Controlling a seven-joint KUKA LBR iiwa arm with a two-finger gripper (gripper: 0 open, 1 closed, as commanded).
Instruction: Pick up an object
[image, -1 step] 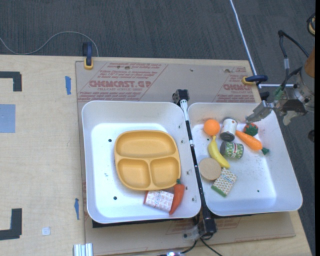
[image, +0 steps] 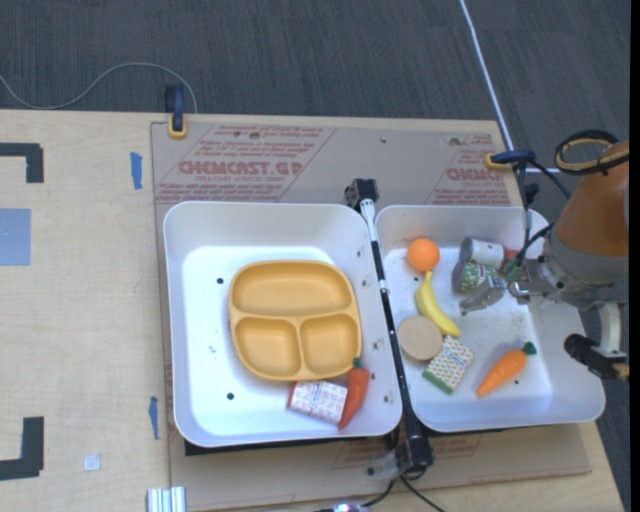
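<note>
Since the gripper (image: 487, 283) sits low in the right bin (image: 580, 400), we reckon it could snag the crumpled grey thing (image: 478, 280) under it; we can't tell its state. Banana (image: 436, 306) and orange ball (image: 423, 254) lie just left, easily knocked.

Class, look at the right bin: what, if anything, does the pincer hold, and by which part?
It cannot be told: the pincer sits low among crumpled silver items, its tips blurred.
</note>
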